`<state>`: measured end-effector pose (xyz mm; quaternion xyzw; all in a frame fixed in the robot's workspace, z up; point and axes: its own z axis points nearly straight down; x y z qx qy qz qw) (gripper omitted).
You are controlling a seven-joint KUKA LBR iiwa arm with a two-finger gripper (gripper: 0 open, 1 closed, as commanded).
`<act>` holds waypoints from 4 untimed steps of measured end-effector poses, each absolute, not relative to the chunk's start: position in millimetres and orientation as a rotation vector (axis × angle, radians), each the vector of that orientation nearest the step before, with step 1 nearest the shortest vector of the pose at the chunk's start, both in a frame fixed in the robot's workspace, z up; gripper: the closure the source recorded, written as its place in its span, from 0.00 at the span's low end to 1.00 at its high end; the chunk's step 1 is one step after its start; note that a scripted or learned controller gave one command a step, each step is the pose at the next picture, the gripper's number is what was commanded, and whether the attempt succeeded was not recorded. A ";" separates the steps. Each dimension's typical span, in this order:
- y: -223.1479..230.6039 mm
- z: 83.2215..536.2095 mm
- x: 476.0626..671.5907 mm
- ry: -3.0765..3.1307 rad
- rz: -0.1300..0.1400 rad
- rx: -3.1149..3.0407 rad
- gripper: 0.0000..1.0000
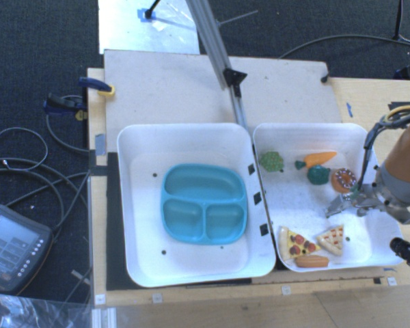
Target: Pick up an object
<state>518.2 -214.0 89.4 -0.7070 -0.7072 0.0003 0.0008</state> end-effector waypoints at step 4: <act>-218.0 230.5 523.8 -2.233 -0.004 -2.218 1.00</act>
